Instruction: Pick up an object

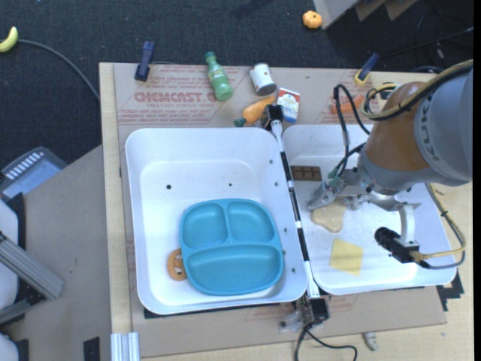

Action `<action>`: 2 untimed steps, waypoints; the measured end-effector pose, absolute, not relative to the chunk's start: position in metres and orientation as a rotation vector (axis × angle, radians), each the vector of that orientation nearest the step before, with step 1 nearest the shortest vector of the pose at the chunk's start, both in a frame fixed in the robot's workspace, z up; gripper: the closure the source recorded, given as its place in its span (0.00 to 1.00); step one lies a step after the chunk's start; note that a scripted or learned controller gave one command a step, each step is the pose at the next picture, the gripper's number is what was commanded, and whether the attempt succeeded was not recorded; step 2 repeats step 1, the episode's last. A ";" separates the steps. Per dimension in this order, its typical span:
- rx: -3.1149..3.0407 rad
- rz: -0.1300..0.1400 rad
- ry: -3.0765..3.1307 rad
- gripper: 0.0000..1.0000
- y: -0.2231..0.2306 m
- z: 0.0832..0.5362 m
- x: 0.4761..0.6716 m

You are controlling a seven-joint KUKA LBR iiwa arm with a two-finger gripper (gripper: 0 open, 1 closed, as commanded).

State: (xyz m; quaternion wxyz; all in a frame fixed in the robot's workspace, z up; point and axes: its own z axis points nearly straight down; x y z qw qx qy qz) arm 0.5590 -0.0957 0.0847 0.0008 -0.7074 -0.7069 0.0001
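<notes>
The grey arm's tool (328, 196) sits low in the right bin (391, 277), just above a pale tan food piece (328, 218). A yellow cheese slice (346, 255) lies nearby.

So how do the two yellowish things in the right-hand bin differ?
The yellow slice is bright yellow with square corners; the pale piece is beige and rounded. The yellow slice lies apart from the arm, nearer the bin's front; the pale piece sits right under the gripper. Both lie flat on the right bin's floor.
</notes>
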 end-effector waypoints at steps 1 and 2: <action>-2.224 -0.003 -2.220 1.00 -0.096 0.095 0.560; -2.224 -0.003 -2.220 1.00 -0.096 0.095 0.560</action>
